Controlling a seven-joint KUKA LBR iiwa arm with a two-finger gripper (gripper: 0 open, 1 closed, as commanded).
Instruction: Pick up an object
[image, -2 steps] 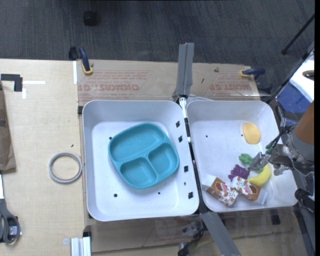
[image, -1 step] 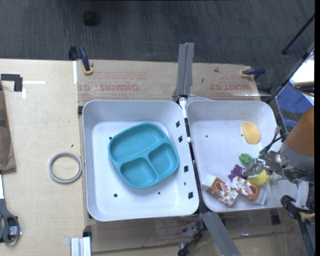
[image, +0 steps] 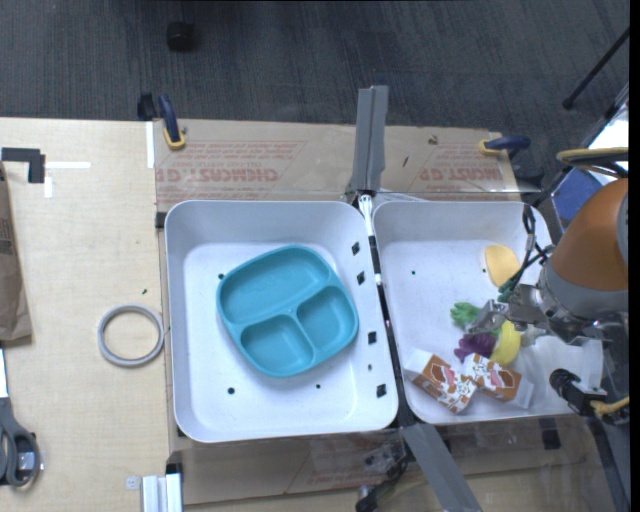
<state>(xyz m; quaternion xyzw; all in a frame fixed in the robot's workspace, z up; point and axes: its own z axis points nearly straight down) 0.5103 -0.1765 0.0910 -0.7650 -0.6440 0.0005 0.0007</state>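
Lying across a pale wooden bench (image: 80, 250) over dark carpet, a sheet of printed cardboard (image: 300, 160) is carrying two white bins; taking the right bin (image: 425, 235) as the landmark, the left bin (image: 190, 330) is sitting just beside it and holding a teal divided plate (image: 288, 310). A grey tape ring (image: 131, 334) is resting on the bench well beyond that. Inside the right bin, toward its near right corner, the gripper (image: 497, 318) is hanging over a cluster: a green leafy piece (image: 463, 314), a purple piece (image: 473, 346), a yellow object (image: 507, 343), an orange-and-white packet (image: 468, 380). I cannot tell how the claw is set.
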